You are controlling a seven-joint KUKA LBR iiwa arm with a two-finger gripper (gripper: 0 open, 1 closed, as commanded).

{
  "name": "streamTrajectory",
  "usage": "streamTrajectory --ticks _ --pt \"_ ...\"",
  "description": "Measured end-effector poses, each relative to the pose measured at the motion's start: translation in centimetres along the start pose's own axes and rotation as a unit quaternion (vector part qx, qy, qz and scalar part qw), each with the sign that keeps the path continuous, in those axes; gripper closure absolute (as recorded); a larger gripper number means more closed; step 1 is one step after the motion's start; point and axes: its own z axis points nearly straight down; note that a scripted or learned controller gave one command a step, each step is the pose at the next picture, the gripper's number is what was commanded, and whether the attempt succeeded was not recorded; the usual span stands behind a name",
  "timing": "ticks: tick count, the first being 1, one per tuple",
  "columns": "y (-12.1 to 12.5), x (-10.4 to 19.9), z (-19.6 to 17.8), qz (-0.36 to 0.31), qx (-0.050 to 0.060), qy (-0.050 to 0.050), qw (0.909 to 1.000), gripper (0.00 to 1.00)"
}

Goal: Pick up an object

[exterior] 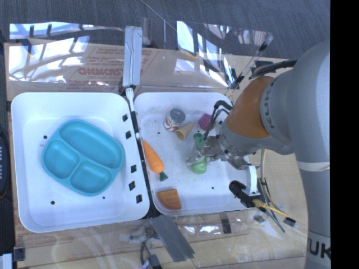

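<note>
A green object (198,164) lies mid-right in the right bin (185,203), directly under the gripper (203,150); whether the gripper is closed on it cannot be told. A carrot (153,158) lies to its left, an orange wedge (169,198) lower left, a cone (184,131) and can (174,118) above. The blue divided plate (82,156) sits in the left bin (33,206).

Divided plate (83,156) in left bin (22,167); carrot (153,158), can (174,119), cone (184,131) in right bin (219,198).

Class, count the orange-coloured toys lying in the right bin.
2. The carrot lies by the right bin's left wall; the orange wedge sits near its front edge. The arm covers part of that bin, so another may be hidden.
</note>
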Motion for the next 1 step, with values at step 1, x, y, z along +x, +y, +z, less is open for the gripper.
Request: streamTrajectory --ticks 1 --pt "0.86 5.36 -8.20 0.078 -0.003 0.000 0.9969 1.00"
